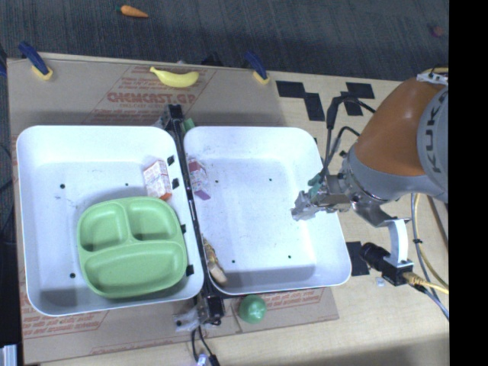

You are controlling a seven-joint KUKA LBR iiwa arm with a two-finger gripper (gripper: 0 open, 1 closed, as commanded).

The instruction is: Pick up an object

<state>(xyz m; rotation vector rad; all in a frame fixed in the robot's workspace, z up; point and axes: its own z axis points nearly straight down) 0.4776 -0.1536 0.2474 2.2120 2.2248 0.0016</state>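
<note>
A green divided plate (133, 244) lies in the left bin (46, 151), with a small red and white carton (156, 178) just behind it. In the right bin (259, 139), a small pinkish packet (198, 178) rests against the left wall. A tan object (214, 269) sits at that bin's near left corner. My gripper (305, 205) hangs over the right side of the right bin, far from all of these, with nothing visible in it.
A yellow banana (175, 75) lies on the cardboard behind the bins. A green ball (252, 308) sits in front of the right bin. Blue clamps (256, 65) hold the cardboard's back edge. Cables (427, 280) trail at the right.
</note>
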